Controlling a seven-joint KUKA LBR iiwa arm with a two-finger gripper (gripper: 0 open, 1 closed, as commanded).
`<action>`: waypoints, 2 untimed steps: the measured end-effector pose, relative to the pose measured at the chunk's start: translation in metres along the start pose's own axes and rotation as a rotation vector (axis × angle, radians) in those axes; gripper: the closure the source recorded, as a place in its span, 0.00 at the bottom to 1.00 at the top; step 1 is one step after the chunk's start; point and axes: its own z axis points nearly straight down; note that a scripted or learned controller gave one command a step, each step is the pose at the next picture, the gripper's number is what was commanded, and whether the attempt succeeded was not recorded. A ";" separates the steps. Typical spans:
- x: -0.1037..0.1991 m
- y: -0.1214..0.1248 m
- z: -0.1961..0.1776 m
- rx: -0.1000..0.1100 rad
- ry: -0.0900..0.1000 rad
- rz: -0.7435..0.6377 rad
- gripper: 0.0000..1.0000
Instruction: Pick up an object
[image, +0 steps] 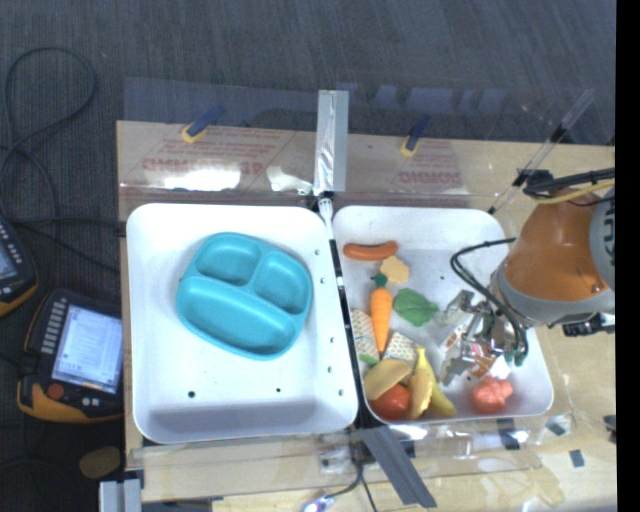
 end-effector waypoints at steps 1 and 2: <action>-0.002 0.000 -0.011 0.002 -0.005 -0.001 1.00; 0.005 -0.041 -0.172 0.002 0.009 0.009 1.00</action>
